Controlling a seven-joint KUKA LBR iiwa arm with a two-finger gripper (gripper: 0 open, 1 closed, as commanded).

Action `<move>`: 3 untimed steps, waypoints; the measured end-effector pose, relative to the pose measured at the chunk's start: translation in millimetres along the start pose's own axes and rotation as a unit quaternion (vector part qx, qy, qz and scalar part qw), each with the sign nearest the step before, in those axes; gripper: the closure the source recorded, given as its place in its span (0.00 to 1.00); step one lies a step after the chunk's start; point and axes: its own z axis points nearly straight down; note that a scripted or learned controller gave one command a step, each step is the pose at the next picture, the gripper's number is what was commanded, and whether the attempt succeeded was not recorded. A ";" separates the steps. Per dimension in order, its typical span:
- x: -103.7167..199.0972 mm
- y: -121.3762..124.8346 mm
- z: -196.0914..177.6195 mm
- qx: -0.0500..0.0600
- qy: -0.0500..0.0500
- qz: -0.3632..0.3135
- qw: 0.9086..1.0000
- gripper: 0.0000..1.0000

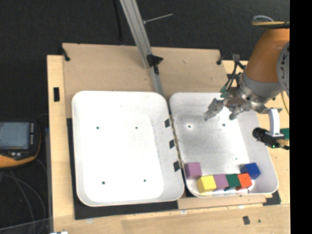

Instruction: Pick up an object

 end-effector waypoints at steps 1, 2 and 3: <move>-1.2 0.6 -11.2 -0.001 0.000 0.000 1.000 1.00; -1.2 0.4 -10.5 -0.001 0.000 0.000 1.000 0.00; -2.5 1.1 -21.8 -0.003 -0.001 0.000 1.000 1.00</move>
